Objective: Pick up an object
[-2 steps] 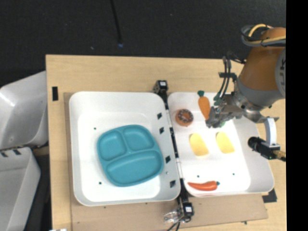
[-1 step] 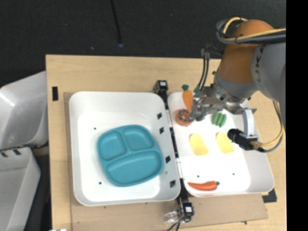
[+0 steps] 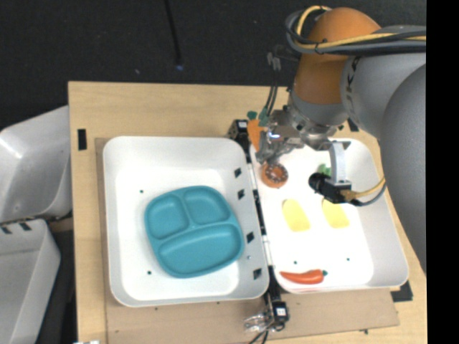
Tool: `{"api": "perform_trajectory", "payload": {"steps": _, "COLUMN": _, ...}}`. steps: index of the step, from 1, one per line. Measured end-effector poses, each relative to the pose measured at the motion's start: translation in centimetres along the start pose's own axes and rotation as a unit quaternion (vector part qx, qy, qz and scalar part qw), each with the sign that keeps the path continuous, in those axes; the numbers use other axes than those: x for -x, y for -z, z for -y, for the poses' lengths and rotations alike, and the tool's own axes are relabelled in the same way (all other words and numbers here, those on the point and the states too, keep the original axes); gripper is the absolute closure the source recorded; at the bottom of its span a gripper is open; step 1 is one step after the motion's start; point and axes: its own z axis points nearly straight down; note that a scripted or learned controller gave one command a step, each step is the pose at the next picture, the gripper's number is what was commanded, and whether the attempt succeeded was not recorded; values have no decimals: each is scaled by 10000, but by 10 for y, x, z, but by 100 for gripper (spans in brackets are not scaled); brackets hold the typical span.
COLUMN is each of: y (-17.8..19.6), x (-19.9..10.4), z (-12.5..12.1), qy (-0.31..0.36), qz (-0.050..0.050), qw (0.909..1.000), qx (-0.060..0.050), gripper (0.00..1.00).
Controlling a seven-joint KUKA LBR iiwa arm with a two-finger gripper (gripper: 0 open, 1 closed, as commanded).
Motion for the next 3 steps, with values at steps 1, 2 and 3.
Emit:
{"api": "perform_trajectory", "payload": {"steps": 1, "y": -2, "x": -38, "z": -20, "qy": -11, "qz": 4, "qw": 10000, "qx": -6, "gripper": 100}}
{"api": "perform_trajectory", "payload": {"steps": 2, "y": -5, "x": -95, "z": -39, "qy": -8, "qz": 6, "qw": 10000, "qx": -5, "gripper": 100}}
{"api": "perform_trajectory", "payload": {"steps": 3, "y": -5, "x": -92, "z": -38, "qy": -23, "qz": 12, "qw": 10000, "qx": -17, "gripper": 0}}
